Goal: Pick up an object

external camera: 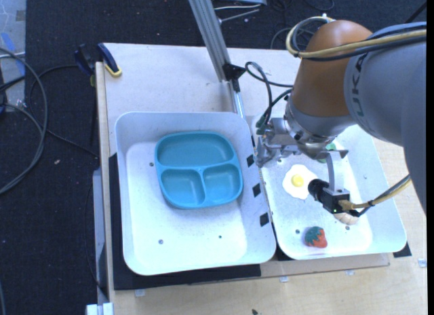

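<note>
The gripper (269, 145), its grip impossible to tell, hangs by the white-and-yellow toy fried egg (297, 181) and red toy strawberry (315, 237), both apparently unpicked.

White bins: there were two, the left bin (135, 235) and the right bin (383, 229).
Blue divided plate (199, 169): there was one.
Fried egg (298, 181): there was one.
Strawberry (315, 237): there was one.
</note>
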Robot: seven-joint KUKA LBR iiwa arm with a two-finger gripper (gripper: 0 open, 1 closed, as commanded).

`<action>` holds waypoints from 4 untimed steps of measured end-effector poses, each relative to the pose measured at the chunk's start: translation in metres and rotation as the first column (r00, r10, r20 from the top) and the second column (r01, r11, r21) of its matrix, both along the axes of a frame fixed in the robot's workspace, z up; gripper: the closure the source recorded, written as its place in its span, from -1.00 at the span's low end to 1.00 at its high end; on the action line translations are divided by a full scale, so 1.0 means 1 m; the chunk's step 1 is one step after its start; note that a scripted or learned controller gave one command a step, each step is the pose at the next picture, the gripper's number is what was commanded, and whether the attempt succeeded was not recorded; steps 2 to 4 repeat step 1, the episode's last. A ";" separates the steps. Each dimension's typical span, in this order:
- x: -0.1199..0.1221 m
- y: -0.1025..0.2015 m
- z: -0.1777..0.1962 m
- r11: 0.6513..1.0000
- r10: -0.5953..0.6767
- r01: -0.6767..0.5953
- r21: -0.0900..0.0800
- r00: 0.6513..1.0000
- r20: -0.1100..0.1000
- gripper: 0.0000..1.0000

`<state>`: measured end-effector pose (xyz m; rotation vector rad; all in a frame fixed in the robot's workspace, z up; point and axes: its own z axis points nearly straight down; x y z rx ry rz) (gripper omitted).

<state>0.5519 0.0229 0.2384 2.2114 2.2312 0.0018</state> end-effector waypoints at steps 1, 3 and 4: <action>0.022 0.059 -0.004 1.000 0.000 0.000 0.000 1.000 0.002 1.00; 0.022 0.059 -0.004 1.000 0.000 0.000 0.000 1.000 0.002 1.00; 0.022 0.059 -0.004 1.000 0.000 0.000 0.000 1.000 0.002 1.00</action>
